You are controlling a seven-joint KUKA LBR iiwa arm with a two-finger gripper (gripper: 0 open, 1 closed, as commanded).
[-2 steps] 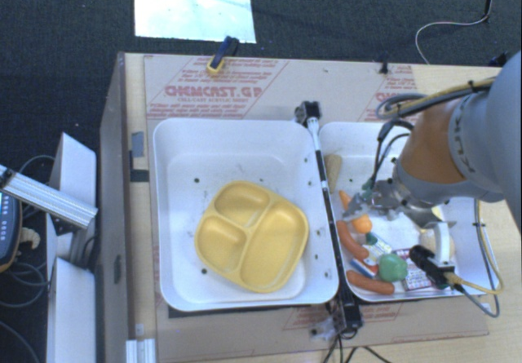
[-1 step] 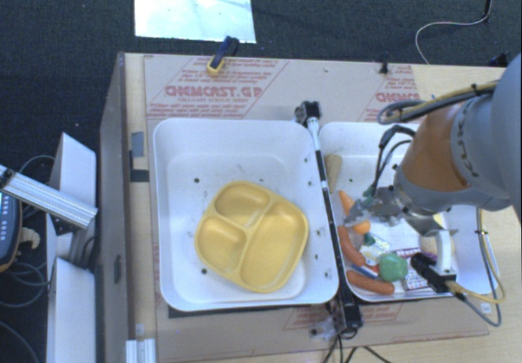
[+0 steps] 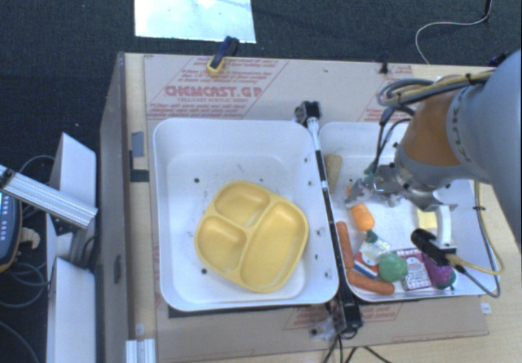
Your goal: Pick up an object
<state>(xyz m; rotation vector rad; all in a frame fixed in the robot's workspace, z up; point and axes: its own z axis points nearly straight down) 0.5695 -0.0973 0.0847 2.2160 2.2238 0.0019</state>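
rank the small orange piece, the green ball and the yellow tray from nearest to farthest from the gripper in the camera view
1. Small orange piece, right bin, just below the gripper.
2. Green ball, lower down in the same bin.
3. Yellow tray, over in the left bin.

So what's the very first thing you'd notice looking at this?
Probably the big yellow tray with three sections, lying alone in the left bin. Next, the grey and orange robot arm reaching in from the right over the right bin. That bin holds a jumble of small bright toys, like an orange carrot and a green piece.
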